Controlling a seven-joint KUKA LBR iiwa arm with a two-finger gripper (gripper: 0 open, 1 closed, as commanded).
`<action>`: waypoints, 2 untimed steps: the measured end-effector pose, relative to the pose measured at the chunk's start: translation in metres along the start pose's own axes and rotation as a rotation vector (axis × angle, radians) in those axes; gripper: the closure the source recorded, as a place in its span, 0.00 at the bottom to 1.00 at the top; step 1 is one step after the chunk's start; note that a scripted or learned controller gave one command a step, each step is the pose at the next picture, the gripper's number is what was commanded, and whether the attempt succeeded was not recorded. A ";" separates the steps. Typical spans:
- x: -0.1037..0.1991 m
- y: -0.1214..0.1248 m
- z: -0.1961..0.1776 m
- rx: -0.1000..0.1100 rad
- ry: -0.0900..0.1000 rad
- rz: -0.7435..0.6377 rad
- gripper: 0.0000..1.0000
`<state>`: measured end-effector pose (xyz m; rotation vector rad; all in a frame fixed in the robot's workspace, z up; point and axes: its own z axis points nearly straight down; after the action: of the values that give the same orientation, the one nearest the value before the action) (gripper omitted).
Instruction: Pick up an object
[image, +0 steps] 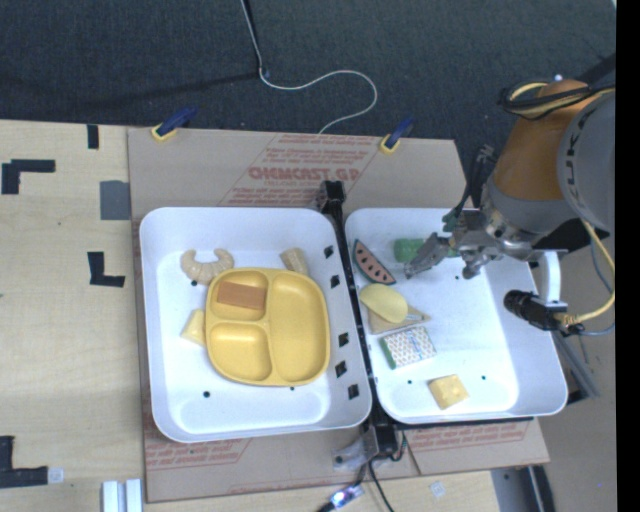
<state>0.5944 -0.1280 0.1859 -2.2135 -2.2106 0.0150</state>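
Lower frame, right bin (520, 400): 1 yellow cheese-like block (447, 390), 1 checked packet (408, 346), 1 pale yellow lemon-shaped piece (384, 302).

Left bin (160, 330), centre-left: 1 yellow divided plate (270, 328) bearing a brown slab (241, 294); 1 curled beige piece (205, 264), 1 tan piece (294, 262) and 1 yellow wedge (192, 326) around it.

Right bin, upper part: 1 watermelon slice (373, 262), 1 green item (408, 249), probably the target.

Gripper (420, 260): fingers slightly parted, nothing held between them, tips just beside the green item.

Risk, as I judge it: the fingers could nudge the green item aside or catch the neighbouring slice and the bin divider (345, 290), since these crowd close together.
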 end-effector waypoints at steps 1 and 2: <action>0.000 0.003 -0.008 -0.014 -0.002 -0.003 0.00; 0.005 0.011 0.041 -0.009 -0.002 -0.004 0.00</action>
<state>0.6050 -0.1232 0.1444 -2.2153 -2.2208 0.0073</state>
